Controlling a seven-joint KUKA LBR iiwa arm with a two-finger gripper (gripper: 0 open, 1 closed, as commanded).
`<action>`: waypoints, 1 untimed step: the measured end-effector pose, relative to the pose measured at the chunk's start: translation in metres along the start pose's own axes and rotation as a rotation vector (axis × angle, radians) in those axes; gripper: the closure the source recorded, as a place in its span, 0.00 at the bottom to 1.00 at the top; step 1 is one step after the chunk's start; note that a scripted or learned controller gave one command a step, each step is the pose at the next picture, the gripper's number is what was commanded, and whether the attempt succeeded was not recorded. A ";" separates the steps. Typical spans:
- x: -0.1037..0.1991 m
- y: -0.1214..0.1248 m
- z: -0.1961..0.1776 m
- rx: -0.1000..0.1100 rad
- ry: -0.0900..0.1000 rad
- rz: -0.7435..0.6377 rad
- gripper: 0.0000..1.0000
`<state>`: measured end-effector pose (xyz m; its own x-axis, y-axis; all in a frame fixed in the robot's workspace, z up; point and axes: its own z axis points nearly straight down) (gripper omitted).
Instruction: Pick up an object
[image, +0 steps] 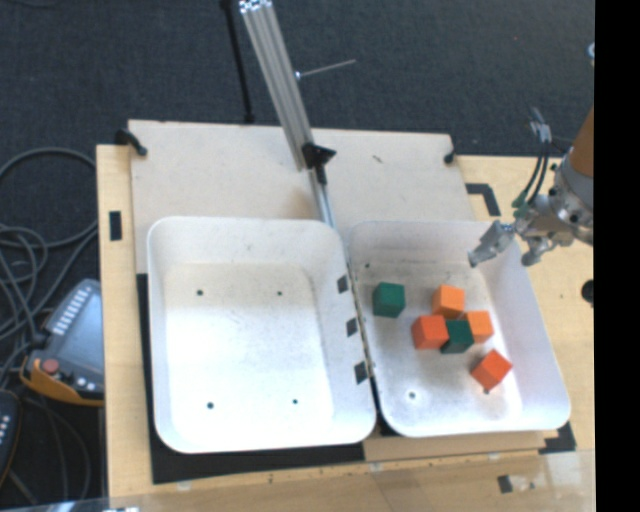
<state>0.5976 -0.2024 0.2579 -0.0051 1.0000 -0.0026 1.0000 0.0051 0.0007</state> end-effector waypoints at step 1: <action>0.043 -0.038 0.090 0.009 0.005 0.000 0.00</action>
<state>0.5599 -0.1598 0.1681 -0.0053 1.0000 0.0028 1.0000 0.0053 -0.0080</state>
